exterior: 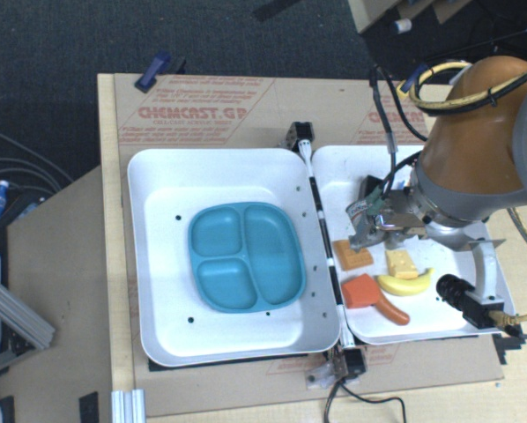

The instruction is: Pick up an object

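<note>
My end effector (367,223) hangs low in the right bin (338,170), just above the toast-coloured cracker square (352,255), and I cannot tell how it is set from this angle, so I claim no grasp on anything. The things I could pick all lie in that bin near the cracker: an orange-red block (361,291) just below it, a brown sausage (393,310) beside the block, a yellow banana (405,283) to the cracker's right, and a pale cheese wedge (402,262) above the banana. To do this step well, I judge I should settle on one target, most likely the cracker since I am nearest it, come straight down centred on it, and keep clear of the bin's dividing wall close by on its left; the piece looks flat and thin, so a shallow approach could slide off it. The left bin (158,201) holds a blue divided plate (246,256), well apart from the cracker. Both bins sit on a brown board-covered counter (193,108), over dark carpet (52,25) with cables trailing.
</note>
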Robot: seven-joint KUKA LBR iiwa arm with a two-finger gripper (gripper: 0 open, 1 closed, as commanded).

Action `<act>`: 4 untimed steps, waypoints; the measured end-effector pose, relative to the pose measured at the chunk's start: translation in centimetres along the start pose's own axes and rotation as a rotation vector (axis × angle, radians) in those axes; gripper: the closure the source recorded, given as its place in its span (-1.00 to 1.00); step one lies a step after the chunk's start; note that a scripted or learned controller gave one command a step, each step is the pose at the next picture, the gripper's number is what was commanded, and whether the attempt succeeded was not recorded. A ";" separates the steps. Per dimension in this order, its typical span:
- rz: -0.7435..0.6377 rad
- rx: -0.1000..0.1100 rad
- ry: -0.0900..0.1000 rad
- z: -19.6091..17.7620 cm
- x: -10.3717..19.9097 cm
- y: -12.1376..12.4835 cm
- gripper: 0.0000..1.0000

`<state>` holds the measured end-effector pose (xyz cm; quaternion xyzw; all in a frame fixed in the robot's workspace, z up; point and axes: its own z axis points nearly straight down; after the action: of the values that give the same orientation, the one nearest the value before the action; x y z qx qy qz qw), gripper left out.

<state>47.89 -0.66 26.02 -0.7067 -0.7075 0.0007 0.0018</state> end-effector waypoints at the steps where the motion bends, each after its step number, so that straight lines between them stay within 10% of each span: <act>1: 0.000 -0.004 -0.001 -0.1 -0.3 4.7 1.00; 2: 0.002 -0.005 -0.002 0.3 -2.6 8.8 1.00; 4: 0.002 -0.001 -0.001 -0.8 -5.4 5.6 1.00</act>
<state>53.48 -6.03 26.82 -0.7074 -0.7069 0.0008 0.0009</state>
